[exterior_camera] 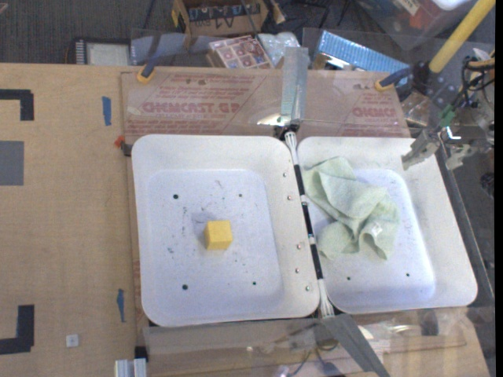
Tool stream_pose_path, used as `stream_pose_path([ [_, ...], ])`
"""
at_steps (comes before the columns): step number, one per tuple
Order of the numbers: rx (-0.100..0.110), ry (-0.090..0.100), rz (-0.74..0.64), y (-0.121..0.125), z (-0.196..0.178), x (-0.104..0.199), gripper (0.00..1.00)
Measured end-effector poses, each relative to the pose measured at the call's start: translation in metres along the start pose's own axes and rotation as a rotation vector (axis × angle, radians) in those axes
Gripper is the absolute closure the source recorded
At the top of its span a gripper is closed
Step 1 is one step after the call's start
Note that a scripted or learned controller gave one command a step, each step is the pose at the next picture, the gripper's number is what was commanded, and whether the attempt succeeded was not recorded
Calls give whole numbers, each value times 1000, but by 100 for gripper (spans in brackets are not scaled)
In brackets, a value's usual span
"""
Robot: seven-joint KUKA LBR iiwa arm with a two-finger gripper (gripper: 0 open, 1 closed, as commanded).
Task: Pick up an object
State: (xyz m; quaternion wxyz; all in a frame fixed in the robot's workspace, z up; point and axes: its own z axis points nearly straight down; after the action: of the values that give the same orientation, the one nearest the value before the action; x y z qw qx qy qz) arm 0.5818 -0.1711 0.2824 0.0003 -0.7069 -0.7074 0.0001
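A small yellow cube point(218, 235) lies near the middle of the left white bin point(157, 289). A crumpled pale green cloth point(354, 208) is spread over the upper and middle part of the right white bin point(448, 281). My gripper point(422, 151) hangs at the top right corner of the right bin, above its rim, to the right of the cloth and apart from it. Nothing can be seen in its hold. Cables and arm parts behind it blur its outline.
A metal strip point(293, 93) stands upright behind the seam between the bins. Cardboard point(63, 210) covers the bench on the left. Boxes, cables and a yellow rod point(465, 23) clutter the back.
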Motion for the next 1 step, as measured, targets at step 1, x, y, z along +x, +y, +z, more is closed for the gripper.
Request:
stream_pose_path([
  [1, -4, -2, -160, 24, 186, 49, 0],
])
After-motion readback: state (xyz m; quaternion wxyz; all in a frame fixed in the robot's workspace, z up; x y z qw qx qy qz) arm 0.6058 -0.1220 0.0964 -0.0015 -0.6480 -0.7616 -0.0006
